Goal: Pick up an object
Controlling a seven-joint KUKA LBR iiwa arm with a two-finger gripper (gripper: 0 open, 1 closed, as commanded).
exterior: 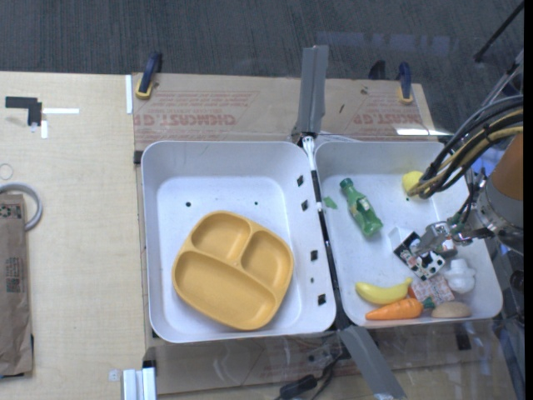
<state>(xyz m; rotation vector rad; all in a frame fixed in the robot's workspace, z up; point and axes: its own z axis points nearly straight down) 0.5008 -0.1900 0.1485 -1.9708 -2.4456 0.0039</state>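
Observation:
My gripper hangs low over the right bin, reaching in from the right edge. Just under and beside it lie a small black-and-white item and a dark flat piece; whether it touches them is unclear. A green bottle lies to its left, in the bin's middle. Along the front wall sit a yellow banana, an orange carrot, a red-and-white packet, a white lump and a beige lump. A yellow fruit lies at the back, partly behind the cables.
The left bin holds a yellow divided plate. A grey divider post rises between the bins at the back. Black and yellow cables sweep over the right bin's back right corner. A brown bag lies at far left.

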